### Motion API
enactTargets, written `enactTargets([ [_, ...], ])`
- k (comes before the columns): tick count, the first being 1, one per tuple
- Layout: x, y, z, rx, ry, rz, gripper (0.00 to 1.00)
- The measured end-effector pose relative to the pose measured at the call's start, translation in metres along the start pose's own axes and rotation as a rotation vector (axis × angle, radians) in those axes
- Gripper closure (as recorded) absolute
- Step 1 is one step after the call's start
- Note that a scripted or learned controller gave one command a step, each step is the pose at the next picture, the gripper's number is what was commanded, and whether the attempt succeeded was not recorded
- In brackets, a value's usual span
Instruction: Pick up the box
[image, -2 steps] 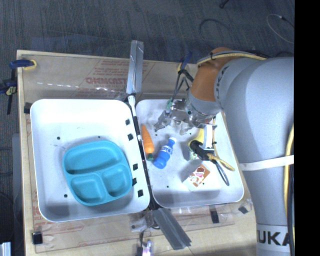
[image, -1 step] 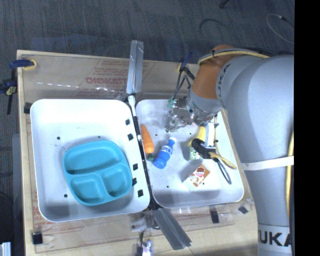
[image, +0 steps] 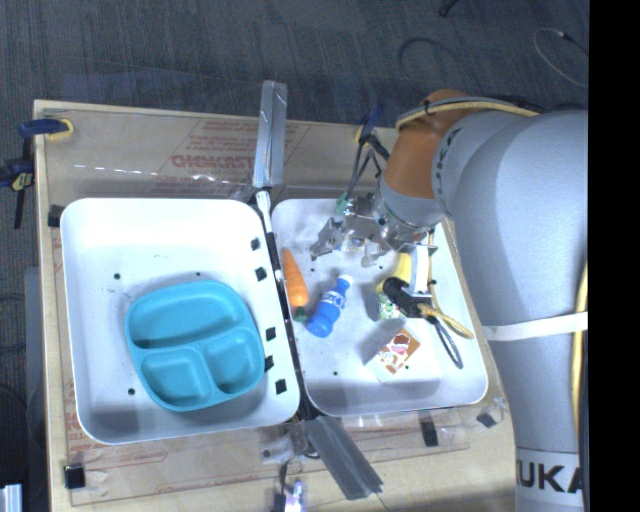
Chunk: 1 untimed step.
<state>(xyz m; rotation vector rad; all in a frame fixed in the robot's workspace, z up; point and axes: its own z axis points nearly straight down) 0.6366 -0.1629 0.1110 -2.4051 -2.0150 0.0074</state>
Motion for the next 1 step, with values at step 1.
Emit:
enactTargets([
  [1,-0.0342,0.0272,0.0191,-0.004,0.001,0.028,0.00],
])
